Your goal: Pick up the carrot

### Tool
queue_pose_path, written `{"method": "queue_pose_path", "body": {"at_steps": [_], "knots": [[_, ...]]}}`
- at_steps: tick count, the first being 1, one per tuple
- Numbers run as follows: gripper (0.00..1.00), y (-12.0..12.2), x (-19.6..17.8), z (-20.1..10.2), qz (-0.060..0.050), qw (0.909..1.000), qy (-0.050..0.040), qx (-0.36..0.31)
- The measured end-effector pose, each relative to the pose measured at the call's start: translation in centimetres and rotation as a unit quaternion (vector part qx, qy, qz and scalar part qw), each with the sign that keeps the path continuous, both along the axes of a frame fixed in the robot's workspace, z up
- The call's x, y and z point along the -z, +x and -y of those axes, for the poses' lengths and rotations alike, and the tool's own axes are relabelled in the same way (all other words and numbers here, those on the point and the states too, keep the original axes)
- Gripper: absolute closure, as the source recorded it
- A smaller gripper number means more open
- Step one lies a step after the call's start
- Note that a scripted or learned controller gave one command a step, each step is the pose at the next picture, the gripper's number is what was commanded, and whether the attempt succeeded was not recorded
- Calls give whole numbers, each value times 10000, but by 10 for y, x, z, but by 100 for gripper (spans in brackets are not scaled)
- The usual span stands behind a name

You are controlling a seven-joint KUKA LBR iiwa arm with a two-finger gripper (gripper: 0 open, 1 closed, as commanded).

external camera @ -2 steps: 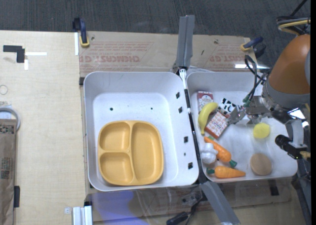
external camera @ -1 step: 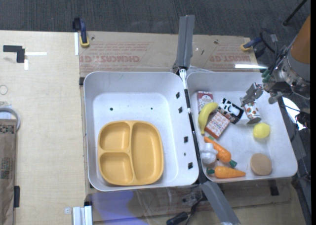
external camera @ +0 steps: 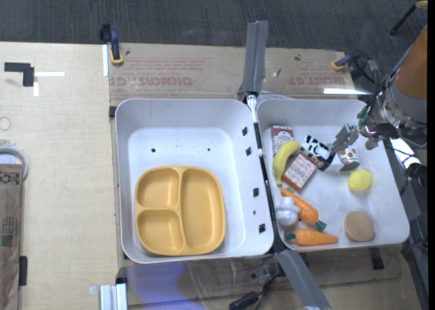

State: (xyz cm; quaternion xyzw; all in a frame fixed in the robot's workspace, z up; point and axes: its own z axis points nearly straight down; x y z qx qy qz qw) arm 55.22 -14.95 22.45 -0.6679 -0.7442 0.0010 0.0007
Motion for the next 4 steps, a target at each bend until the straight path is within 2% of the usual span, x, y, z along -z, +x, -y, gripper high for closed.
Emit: {"method": "queue_pose_path", "body": {"at_steps": [1,2,3,4], "knots": [[0,-50,98,-52,-8,9999,6,135],[0,-56,34,-89,6,9996,2,-297],[0,-42,34,-93,0,9983,2,-584],[0,-75,34,-78,-6,9995,3,-319]]}}
